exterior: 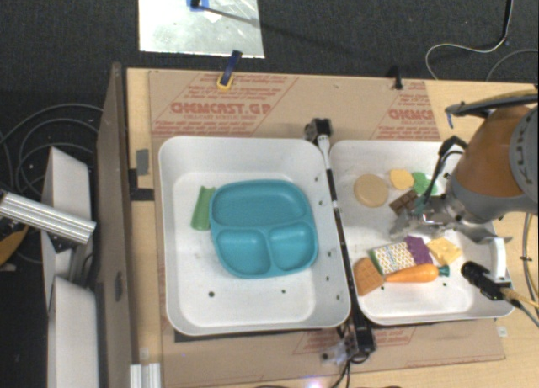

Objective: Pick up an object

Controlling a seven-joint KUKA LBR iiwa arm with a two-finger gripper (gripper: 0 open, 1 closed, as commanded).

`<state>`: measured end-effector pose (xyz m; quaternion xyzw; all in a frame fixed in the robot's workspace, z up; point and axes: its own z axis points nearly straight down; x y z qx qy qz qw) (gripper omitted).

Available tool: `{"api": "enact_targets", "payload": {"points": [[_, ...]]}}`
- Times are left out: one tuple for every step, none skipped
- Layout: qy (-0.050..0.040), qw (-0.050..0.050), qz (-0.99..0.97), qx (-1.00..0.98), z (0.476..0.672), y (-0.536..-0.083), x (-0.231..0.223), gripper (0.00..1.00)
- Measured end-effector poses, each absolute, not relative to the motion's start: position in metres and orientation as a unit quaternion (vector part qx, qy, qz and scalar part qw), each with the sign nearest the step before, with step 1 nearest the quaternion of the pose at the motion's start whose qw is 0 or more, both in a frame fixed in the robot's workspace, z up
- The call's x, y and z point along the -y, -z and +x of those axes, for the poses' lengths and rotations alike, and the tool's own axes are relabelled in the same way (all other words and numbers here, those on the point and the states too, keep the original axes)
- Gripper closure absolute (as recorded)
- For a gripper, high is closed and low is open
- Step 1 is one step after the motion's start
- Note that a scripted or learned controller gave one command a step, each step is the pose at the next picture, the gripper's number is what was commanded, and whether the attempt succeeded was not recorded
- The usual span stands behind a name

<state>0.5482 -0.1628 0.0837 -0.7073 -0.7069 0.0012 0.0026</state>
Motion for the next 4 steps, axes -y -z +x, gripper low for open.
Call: {"api": "enact_targets", "payload": {"points": [[0.002,-0.003,-0.705,0.709,0.605,-0.085,0.162,0.0],[0.0015,-0.002,-0.705,0.709,0.621,-0.085,0.156,0.0],[-0.0013,0.002,-0.707,0.707,0.551,-0.084,0.154,0.0],[0.0018,-0.004,-0.705,0.709,0.645,-0.086,0.173,0.0]]}}
